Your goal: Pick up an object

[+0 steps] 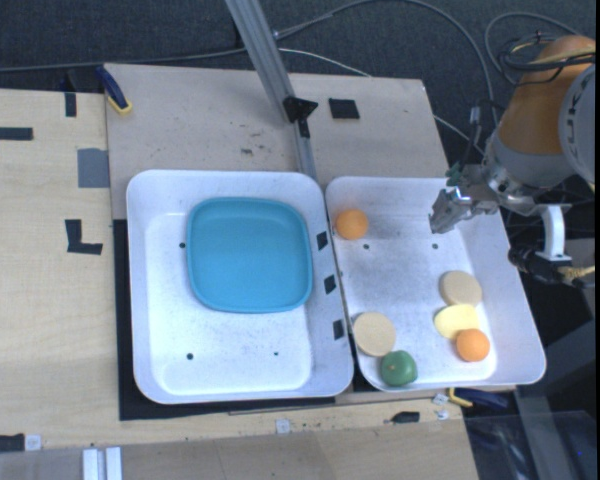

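Well to the claw's left you see the blue plate (pixel 248 253) in the left bin; nearer left sits an orange ball (pixel 351 224). The claw (pixel 446 211) hovers over the right bin (pixel 405 258) holding nothing, its opening unclear; no pick is made yet.

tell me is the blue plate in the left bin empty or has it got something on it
Empty. The blue plate lies flat in the left bin, its whole surface bare blue with no object resting on it.

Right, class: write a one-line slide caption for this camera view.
Tool hovers over right bin holding six small round items; blue plate lies in left bin.
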Motion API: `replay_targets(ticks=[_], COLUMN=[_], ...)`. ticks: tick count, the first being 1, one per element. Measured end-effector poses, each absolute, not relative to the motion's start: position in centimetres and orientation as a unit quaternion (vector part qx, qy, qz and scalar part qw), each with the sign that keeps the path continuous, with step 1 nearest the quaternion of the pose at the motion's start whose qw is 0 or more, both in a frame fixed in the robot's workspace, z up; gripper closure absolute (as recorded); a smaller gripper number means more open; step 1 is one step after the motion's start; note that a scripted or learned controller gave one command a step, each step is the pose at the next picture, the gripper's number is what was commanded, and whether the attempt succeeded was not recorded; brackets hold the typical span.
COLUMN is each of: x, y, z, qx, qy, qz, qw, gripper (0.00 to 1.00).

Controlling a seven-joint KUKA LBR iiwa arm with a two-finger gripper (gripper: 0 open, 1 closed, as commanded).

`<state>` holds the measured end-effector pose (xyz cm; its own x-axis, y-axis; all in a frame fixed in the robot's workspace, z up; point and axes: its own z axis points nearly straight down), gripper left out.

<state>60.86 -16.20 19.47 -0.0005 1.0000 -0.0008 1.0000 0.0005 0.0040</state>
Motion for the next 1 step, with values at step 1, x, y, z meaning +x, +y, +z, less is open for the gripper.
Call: replay_targets(ticks=[1], x=[61.39], y=[-11.68], z=[20.63], qx=[0.706], qy=[0.708], qz=[0.0005], qw=[0.000], gripper=[1.00])
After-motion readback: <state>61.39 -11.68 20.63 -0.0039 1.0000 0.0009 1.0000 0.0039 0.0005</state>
